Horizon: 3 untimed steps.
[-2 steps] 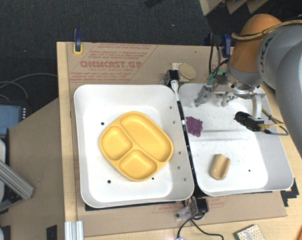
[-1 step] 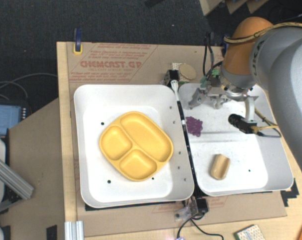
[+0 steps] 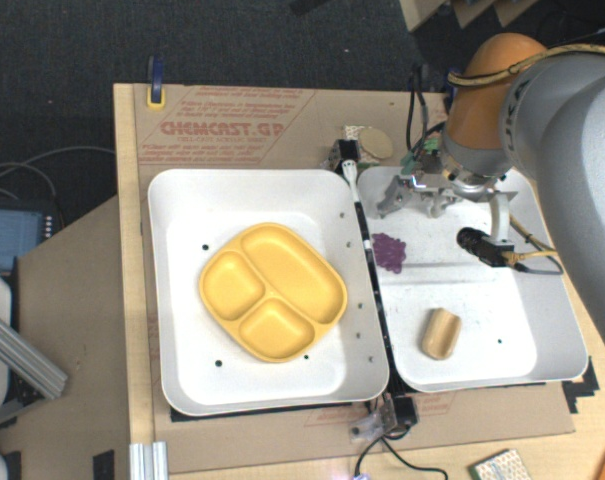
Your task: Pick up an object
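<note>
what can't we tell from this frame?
- Gripper: open or shut cannot be read in the camera view; its metal parts blur together against the right bin.
- Purple object: too small and soft-edged to identify.
- Arm: cut off by the right edge.
- Tan cylinder: material and far side hidden by its own body.

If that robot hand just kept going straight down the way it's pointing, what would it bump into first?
Probably the bare white floor of the right-hand bin: the hand hangs over its far end, beyond the small purple lump. Depth is hard to judge.
</note>
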Available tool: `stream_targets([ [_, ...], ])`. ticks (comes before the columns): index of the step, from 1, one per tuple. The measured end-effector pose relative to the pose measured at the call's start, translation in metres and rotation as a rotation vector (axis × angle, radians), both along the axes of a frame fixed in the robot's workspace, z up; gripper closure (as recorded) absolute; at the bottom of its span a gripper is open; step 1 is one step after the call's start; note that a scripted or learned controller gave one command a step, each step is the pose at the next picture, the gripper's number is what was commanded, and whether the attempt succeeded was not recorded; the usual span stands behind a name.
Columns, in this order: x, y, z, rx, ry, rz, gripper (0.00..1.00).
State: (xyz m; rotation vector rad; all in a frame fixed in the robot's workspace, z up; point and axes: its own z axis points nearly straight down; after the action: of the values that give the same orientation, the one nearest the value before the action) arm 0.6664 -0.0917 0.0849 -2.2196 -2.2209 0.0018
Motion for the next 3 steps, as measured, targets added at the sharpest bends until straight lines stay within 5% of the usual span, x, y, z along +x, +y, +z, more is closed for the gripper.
stream_targets([
  [3, 0.0002, -0.0167, 0.0, -0.001, -0.003, -0.001, 0.0],
])
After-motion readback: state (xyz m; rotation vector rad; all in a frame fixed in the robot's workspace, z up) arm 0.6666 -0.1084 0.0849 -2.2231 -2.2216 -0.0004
